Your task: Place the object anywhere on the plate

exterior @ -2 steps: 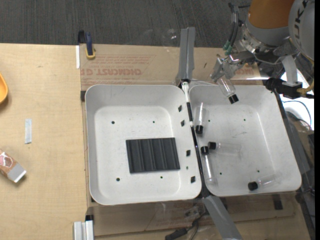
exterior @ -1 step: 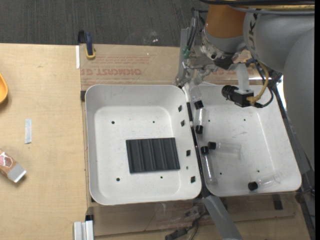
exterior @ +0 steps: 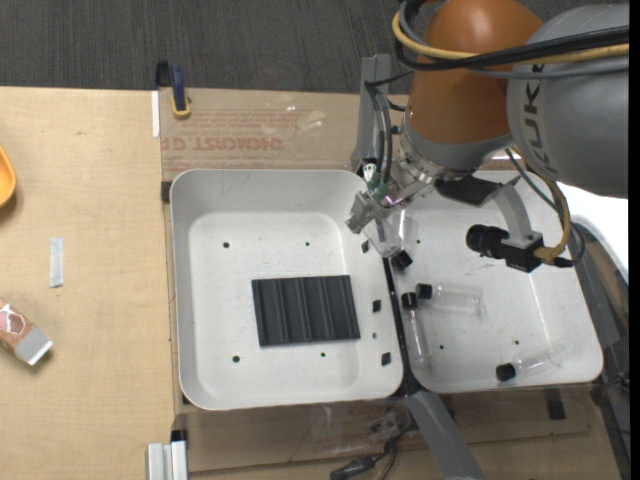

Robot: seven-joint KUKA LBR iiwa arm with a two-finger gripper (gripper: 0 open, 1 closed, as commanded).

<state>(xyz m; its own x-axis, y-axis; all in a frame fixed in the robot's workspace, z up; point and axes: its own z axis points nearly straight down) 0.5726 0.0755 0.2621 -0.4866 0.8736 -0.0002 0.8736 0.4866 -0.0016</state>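
A dark ridged rectangular plate (exterior: 305, 309) lies flat in the middle of the left bin (exterior: 200, 268). My gripper (exterior: 387, 238) hangs over the divide between the two bins, above and to the right of the plate's far right corner. A small black piece (exterior: 400, 260) sits right under its tip; whether it is held is unclear. In the right bin (exterior: 560, 318) lie clear tubes with black caps: one (exterior: 450, 296) near the centre, one (exterior: 413, 326) along the left wall, one (exterior: 528, 366) at the front right.
The arm's orange band and grey body cover the far part of the right bin. Two small black bits (exterior: 377, 306) (exterior: 386, 358) sit by the left bin's right wall. On the wooden bench to the left lie a small wrapped item (exterior: 22, 334) and a pale strip (exterior: 56, 262).
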